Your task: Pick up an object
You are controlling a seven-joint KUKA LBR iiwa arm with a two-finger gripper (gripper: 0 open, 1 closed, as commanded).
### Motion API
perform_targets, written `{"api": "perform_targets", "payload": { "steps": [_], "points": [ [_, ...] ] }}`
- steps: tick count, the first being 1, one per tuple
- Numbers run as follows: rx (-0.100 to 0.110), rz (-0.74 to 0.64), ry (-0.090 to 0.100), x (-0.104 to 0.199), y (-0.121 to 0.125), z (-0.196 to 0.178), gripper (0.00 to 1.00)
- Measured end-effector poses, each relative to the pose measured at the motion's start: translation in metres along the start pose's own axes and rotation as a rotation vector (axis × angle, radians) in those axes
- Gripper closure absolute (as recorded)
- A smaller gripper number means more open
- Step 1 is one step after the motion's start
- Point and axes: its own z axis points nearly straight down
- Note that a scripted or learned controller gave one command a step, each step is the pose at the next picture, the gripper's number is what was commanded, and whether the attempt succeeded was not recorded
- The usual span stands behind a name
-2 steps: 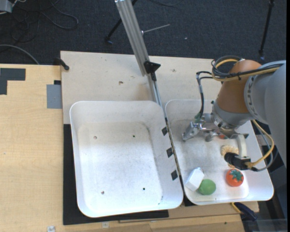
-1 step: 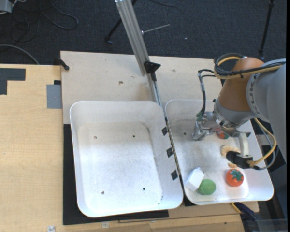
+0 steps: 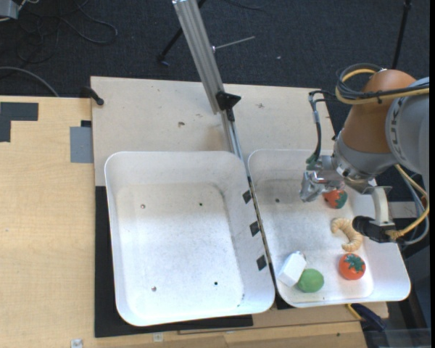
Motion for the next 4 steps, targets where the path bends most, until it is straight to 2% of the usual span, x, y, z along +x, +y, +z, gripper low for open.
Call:
{"api": "perform_targets", "payload": {
  "steps": [3, 4],
  "points": [
    [-0.003, -0.008, -0.001, -0.009, -0.002, -0.149, 1.00],
    [0.005, -0.012, 0.002, 0.040, -0.021, -0.141, 1.00]
  ]
}}
